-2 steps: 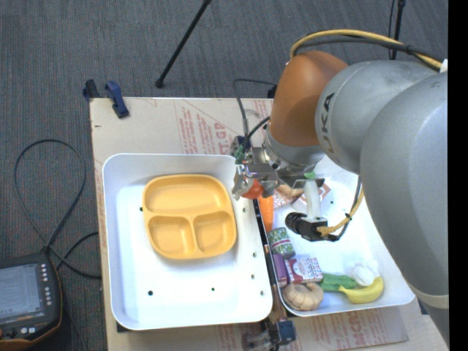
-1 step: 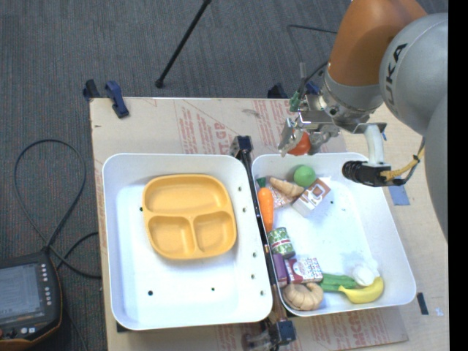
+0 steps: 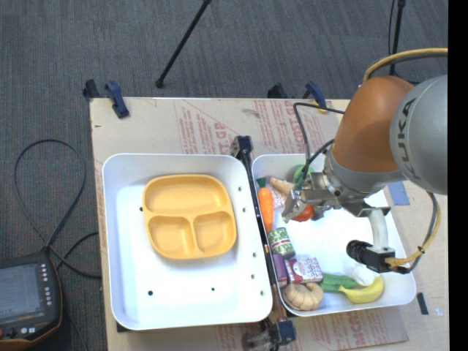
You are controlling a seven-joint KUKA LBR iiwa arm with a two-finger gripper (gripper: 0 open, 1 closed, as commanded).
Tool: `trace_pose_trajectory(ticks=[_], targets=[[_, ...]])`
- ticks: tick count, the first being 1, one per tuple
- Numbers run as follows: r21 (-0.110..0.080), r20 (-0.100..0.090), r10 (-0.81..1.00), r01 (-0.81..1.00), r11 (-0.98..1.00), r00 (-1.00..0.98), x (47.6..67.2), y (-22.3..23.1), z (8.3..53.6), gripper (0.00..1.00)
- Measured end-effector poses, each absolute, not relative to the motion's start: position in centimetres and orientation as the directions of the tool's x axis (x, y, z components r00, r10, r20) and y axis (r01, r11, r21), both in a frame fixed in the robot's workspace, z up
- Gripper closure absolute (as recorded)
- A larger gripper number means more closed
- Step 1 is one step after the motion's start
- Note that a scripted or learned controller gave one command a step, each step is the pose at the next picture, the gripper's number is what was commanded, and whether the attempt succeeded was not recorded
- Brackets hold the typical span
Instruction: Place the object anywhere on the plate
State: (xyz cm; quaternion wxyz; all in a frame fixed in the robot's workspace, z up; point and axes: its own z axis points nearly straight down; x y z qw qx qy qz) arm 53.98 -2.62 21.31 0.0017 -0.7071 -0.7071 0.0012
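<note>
Two white bins are set side by side. A yellow three-compartment plate [image 3: 191, 216] lies in the left bin [image 3: 128, 269]. In the right bin [image 3: 401, 251], an orange carrot [image 3: 265, 207] is laid lengthwise, top to bottom, beside a green can [image 3: 281, 242], a maroon box [image 3: 303, 270] and a banana [image 3: 363, 291]. The gripper [image 3: 306, 203] is seen above; its finger state cannot be told.

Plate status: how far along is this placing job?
Done: nothing; the yellow plate in the left bin carries no object. In hand: the claw hangs over the right bin, above a red item. Left: gripping something and carrying it across.
</note>
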Motion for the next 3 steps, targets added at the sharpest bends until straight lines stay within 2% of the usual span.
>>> trace_pose_trajectory(ticks=[1,2,3], targets=[[-0.002,0.001,1.000,1.000,0.001,-0.001,57.5,2.2,18.7,1.00],[0.000,0.000,1.000,1.000,0.001,-0.001,64.4,5.8,18.7,1.00],[0.003,0.000,1.000,1.000,0.002,-0.002,64.5,6.9,26.1,1.00]])
